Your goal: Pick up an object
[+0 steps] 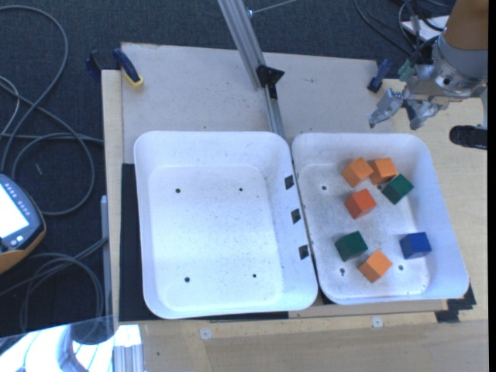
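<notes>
Blocks were what I had to pick from, but my jaws [403, 108] hung open and held nothing, above the surface [201, 91] just past the right bin's [446, 242] far edge. The orange block [356, 170] lay nearest inside. No picking was done yet.

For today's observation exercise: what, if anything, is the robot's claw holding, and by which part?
Nothing. The claw hangs open above the bench behind the right bin; all blocks lie in that bin.

Arm [469, 22] cut off at top right edge, screen device [15, 223] cropped at left edge
</notes>
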Tool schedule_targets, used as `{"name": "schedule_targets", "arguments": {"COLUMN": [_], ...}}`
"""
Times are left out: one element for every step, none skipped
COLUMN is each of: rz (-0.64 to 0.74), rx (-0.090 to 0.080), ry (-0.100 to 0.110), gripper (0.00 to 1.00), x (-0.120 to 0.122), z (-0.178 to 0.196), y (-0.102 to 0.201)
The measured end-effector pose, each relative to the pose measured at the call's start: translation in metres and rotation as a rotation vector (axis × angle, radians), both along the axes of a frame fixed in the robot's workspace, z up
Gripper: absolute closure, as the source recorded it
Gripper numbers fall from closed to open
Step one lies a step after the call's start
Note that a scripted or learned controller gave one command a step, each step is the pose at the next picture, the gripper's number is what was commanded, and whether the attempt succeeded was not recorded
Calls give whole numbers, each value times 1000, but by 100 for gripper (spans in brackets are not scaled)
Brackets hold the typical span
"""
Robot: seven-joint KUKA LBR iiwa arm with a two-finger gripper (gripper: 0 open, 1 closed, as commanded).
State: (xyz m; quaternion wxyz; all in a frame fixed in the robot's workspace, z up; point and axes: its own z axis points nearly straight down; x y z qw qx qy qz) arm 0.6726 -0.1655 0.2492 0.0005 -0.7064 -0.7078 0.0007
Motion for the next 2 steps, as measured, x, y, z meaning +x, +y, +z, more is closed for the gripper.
{"name": "schedule_targets", "arguments": {"rz": [0,0], "rx": [0,0], "ry": [0,0], "gripper": [0,0], "x": [0,0], "z": [0,0], "y": [0,0]}}
